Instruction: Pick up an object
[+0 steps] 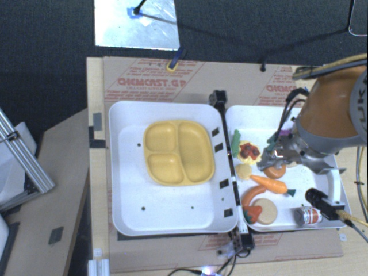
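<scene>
End effector (275, 161) low over toys in right bin (253, 117), grip state impossible to tell, orange item (276, 170) beneath partly hidden

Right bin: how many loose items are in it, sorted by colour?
Orange: 3, the long plastic carrot, a curved orange piece, a round orange piece by the gripper
Yellow-and-red: 1, toy food
Tan: 1, flat disc
Green: 1, slim piece
Red-and-white: 1, small can
Total: 7
</scene>
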You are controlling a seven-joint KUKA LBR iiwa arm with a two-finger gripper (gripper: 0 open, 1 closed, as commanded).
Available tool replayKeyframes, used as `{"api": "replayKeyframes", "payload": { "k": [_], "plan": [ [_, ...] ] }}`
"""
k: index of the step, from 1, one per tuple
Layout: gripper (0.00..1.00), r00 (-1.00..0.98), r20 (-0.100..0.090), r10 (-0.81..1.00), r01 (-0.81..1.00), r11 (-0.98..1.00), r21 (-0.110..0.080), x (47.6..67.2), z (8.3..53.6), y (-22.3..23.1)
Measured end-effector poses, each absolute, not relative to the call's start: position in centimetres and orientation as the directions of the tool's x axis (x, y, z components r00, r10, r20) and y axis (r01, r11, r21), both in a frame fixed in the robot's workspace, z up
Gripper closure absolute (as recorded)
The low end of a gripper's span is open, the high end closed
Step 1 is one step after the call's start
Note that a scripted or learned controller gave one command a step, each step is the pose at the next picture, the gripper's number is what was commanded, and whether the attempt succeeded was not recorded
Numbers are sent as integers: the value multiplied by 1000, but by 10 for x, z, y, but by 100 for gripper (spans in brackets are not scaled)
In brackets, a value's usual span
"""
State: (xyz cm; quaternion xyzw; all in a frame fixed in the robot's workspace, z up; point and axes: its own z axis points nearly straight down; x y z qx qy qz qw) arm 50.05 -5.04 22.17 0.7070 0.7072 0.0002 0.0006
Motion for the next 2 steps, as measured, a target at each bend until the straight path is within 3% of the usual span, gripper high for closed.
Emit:
{"api": "replayKeyframes", "payload": {
  "k": [1,2],
  "plan": [
    [100,-6,1,1000,1000,6,0,496,223,-29],
    [100,-1,0,1000,1000,1,3,492,231,-46]
  ]
}}
